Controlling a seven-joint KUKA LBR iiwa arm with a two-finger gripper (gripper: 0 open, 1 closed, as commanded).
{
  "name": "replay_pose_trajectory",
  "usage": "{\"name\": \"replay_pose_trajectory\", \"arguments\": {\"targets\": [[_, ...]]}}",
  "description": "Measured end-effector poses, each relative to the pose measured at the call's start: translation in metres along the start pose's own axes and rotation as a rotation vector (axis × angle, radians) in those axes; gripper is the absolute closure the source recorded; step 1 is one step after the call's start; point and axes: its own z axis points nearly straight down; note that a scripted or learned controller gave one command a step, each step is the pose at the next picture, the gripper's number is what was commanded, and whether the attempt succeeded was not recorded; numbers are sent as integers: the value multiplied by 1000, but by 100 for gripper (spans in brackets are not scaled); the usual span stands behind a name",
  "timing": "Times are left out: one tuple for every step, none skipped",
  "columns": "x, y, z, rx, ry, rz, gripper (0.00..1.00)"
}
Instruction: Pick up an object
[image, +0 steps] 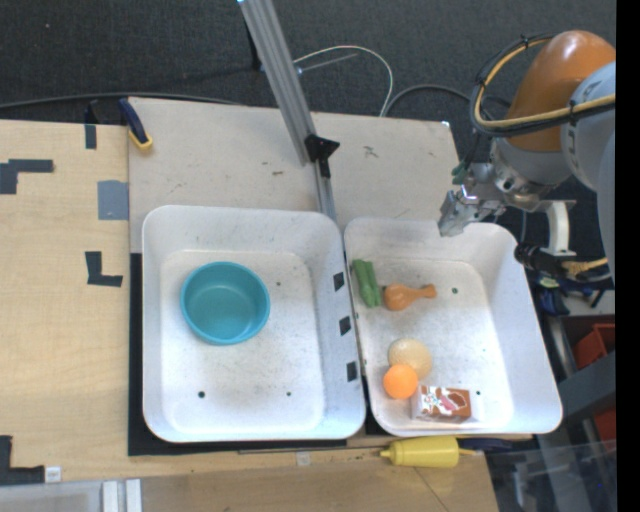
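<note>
The left bin holds a blue bowl. The right bin holds a green piece, a small tan gourd, an orange ball, a pale ball and a red packet. The gripper hangs over the right bin's far rim, and a yellow bottle lies on the worktop just in front of that bin.

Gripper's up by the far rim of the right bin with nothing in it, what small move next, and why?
Probably ease the gripper toward the bin's middle, over the drumstick-shaped toy. It is the nearest item, lying clear of the green piece beside it, while the gripper sits at the right bin's far rim.
</note>
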Motion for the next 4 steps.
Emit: {"name": "replay_pose_trajectory", "arguments": {"targets": [[0, 0, 1, 7, 2, 0, 100], [58, -22, -1, 8, 3, -4, 100], [111, -48, 3, 10, 3, -4, 100], [157, -72, -13, 9, 3, -5, 100]]}}
